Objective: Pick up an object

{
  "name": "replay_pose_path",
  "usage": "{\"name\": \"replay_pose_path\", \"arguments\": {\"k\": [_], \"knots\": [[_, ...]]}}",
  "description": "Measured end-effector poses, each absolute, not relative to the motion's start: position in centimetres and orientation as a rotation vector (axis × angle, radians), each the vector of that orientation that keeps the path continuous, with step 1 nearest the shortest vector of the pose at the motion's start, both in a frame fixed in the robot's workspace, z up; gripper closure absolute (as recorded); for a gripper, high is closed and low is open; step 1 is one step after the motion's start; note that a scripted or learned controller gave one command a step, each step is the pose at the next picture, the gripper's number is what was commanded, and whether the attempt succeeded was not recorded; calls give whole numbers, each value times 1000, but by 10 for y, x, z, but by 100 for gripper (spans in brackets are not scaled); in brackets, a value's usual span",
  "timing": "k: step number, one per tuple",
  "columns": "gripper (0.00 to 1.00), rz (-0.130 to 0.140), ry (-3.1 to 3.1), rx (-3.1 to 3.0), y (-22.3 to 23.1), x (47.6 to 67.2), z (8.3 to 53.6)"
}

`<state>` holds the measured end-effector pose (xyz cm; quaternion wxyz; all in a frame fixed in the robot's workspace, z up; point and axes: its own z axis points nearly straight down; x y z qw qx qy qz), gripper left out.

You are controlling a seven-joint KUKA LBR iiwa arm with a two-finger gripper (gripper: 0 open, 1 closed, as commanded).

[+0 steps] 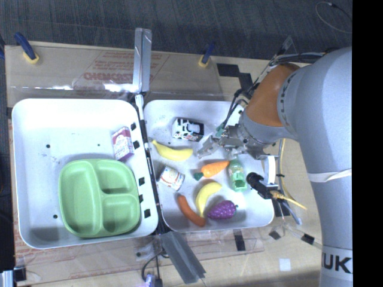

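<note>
The pincer (pixel 210 143) is lowered into the right bin (pixel 157 113), presumably for a grasp; whether it is parted cannot be told. A carrot (pixel 213 168) lies just at its six o'clock, a banana (pixel 172 152) at nine.

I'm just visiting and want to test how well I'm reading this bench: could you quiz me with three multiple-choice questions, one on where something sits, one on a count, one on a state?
1. Where is the green divided plate?
A. left bin
B. right bin
C. outside both bins

2. How many bananas lie in the right bin?
A. one
B. two
C. four

3. How does the purple grape bunch rest?
A. lying on the bin floor
B. lifted in the air
C. on the plate

Answers: 1 A, the plate fills the left bin's lower part; 2 B, two yellow ones show; 3 A, it lies beside the lower banana.
</note>
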<state>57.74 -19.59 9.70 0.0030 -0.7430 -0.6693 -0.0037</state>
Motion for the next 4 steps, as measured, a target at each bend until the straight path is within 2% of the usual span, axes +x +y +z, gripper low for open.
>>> {"name": "replay_pose_path", "arguments": {"k": [1,2,3,4], "knots": [[0,-3,-1877,-2508,-188,530,92],[100,1,-1880,-2504,-188,530,101],[0,2,-1880,-2504,-188,530,101],[0,-5,-1781,-2579,-187,512,92]]}}
